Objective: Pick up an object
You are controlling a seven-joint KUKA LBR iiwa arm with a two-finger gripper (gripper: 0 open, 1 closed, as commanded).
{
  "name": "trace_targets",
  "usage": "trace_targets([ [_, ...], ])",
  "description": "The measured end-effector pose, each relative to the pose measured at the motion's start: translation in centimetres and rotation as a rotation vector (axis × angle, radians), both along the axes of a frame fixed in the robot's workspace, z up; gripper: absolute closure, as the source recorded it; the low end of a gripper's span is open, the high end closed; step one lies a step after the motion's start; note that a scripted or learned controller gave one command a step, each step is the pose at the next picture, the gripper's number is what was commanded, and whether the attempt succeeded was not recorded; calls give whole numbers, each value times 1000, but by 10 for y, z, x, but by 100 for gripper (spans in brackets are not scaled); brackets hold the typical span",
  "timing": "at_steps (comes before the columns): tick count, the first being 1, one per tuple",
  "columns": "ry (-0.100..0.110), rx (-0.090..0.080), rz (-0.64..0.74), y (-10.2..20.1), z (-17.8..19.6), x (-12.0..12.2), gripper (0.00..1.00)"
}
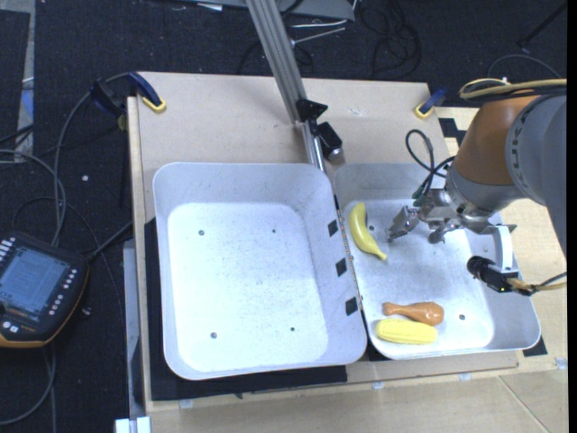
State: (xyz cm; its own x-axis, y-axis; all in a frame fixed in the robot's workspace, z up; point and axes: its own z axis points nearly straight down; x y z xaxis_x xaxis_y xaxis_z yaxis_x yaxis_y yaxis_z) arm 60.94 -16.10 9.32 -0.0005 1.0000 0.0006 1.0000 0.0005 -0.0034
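Right now your end effector (pixel 416 224) hangs over the right-hand bin (pixel 514 332), just to the right of the banana (pixel 364 232) and apart from it; nothing sits between its prongs, and beyond that you cannot tell from this slanted view whether it is released or clenched. You have three candidates, all in that right bin: the banana lies near the bin's left wall, curved, with its lower tip pointing toward the middle; the brown drumstick (pixel 416 311) and the yellow corn cob (pixel 407 332) lie side by side near the front edge, touching or nearly so. All three look like moulded plastic play food, so expect them to be light, stiff and hollow, with a smooth skin that can slip or squirt out of a pinch. None looks fragile. The banana is the closest and stands clear of the others, so take it across its thick middle, straddling the narrow width rather than the length; the curve will roll it if you catch an end. The drumstick offers a thin shank, but the cob crowds it. The left bin (pixel 171 188) on the tabletop (pixel 225 106) holds nothing to grasp. No brand, label or readable writing shows on any object or bin.
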Motion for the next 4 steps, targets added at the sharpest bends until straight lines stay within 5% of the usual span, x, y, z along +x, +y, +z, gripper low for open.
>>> trace_targets([
  [1,-4,-1,-1,-1,13,1,100],
  [4,-6,-1,0,-7,129,8,100],
])
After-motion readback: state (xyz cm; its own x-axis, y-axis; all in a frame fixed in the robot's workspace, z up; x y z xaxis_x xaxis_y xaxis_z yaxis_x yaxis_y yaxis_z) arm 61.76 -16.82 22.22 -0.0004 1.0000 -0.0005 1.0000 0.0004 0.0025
